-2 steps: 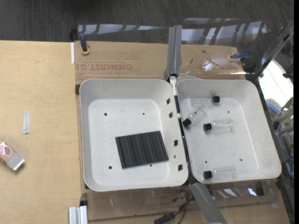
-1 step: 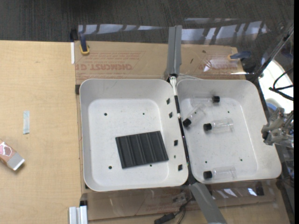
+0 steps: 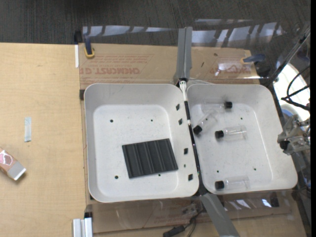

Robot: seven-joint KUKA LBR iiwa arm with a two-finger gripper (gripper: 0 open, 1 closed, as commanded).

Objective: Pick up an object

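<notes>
Several clear vials with black caps lie in the right bin [image 3: 266, 107]: one near the back [image 3: 220, 105], one slanted by the left wall [image 3: 204, 122], one in the middle [image 3: 232, 132] and one by the front wall [image 3: 233, 184]. A black ribbed pad [image 3: 149, 158] lies flat in the left bin [image 3: 98, 132]. My gripper [image 3: 294, 138] shows as a grey metal cluster over the right bin's right rim, apart from all the vials, with cables behind it.
A grey divider bar [image 3: 184, 53] runs between the bins at the back. Cardboard [image 3: 123, 68] lies under the bins. On the wooden bench to the left are a small grey strip [image 3: 27, 130] and a red-and-white object [image 3: 11, 165].
</notes>
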